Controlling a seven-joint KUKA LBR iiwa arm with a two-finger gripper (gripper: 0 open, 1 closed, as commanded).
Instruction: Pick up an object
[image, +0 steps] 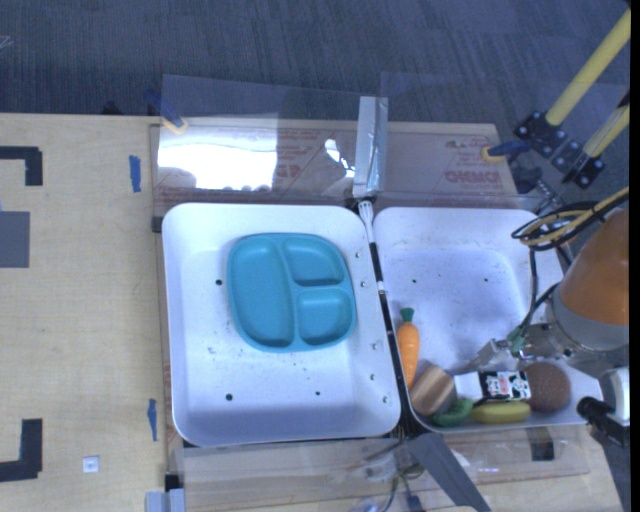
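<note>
lying flat in the left bin (190, 400), a teal divided plate (292, 290) has three compartments: one long compartment down its left side and two smaller ones stacked on its right. its long axis runs roughly from the far edge of the bin toward the near edge, tilted a little. the bin's white floor around it is dotted with dark specks.

both bins sit side by side on a pale wooden counter (70, 330) with black and blue tape marks. a clear sheet lies behind the bins, and dark carpet fills the far part of the room.

in the right bin (450, 270), an orange toy carrot (408, 347) lies along the left wall, green top pointing to the far side, tip toward the near corner. just beside its tip sits a round tan and brown piece (432, 389). a green item (452, 411) and a yellow banana (500, 411) lie along the near wall, long axes left to right. a small black and white box (503, 384) sits just above the banana, and a brown ball (546, 387) rests to its right.

the claw (500, 352) hangs over this cluster near the box; i cannot tell whether it is apart or together, nor whether it touches anything. the arm (600, 290) is cut off at the right edge.
</note>
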